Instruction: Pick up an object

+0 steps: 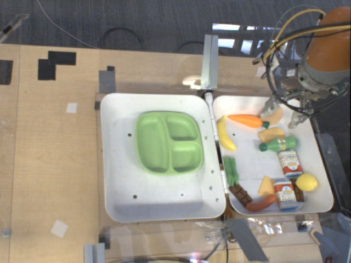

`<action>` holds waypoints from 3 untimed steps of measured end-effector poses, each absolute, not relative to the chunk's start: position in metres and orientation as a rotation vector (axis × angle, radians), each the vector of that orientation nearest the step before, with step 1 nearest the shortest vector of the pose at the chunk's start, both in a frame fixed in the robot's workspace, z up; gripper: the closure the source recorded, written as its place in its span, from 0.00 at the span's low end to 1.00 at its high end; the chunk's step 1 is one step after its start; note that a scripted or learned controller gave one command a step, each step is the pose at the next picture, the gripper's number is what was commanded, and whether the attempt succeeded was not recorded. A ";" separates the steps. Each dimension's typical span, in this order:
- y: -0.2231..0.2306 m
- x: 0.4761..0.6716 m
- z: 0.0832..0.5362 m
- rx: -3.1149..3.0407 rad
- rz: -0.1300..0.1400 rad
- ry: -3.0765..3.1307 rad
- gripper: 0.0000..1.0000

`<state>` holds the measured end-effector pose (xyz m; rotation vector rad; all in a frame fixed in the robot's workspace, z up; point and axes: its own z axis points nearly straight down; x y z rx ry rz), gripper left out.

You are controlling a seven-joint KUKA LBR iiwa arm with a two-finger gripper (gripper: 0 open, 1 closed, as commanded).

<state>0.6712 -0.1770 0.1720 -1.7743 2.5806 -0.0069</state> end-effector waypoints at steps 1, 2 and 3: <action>-0.177 0.674 0.092 -1.824 -0.015 2.540 0.00; -0.201 0.598 0.090 -1.831 -0.011 2.543 0.00; -0.116 0.606 0.090 -1.873 -0.010 2.504 0.00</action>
